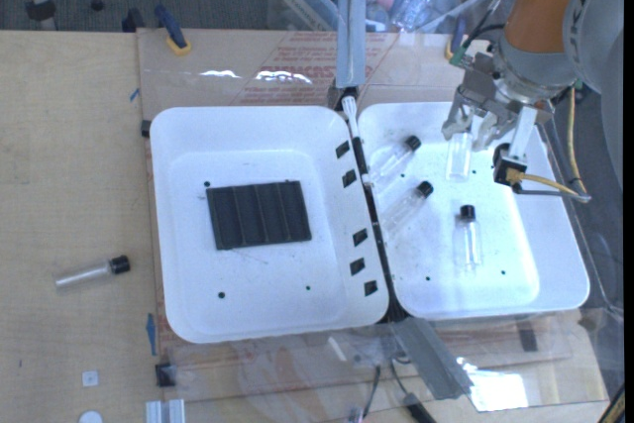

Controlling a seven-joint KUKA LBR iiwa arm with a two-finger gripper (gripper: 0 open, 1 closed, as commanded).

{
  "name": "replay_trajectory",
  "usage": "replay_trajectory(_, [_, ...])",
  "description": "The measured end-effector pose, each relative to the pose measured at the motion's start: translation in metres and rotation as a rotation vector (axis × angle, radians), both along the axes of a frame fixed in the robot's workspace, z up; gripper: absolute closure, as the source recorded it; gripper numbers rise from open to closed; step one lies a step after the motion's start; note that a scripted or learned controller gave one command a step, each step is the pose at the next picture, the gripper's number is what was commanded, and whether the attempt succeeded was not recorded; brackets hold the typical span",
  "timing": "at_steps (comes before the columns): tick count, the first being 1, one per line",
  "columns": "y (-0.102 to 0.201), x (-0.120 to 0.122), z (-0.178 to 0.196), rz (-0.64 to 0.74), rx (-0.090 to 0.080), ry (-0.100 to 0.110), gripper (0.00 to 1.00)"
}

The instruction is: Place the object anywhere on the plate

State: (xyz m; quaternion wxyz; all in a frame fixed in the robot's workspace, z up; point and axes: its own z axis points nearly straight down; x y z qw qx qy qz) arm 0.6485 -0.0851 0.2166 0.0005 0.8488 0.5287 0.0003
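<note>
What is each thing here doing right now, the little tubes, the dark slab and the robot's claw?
Gripper: raised over the right bin, a clear vial between its fingers.
Held vial: upright, hanging from the fingers.
Vial near divider: lying flat.
Middle vial: lying flat.
Right vial: lying flat.
Black plate: flat in the left bin, nothing on it.
Stray vial: lying on the bench.
</note>
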Motion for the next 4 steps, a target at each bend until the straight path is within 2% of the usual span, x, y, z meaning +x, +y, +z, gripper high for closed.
replay_trajectory(1, [0.061,-0.087,0.029,-0.135,0.002,0.007,1.0])
replay_trajectory(2, [0.108,-0.04,-0.009,-0.203,0.0,0.002,1.0])
replay_trajectory(3, [0.195,0.003,-0.017,-0.496,0.0,0.003,1.0])
replay_trajectory(4, [0.27,-0.012,0.025,-0.287,0.0,0.0,1.0])
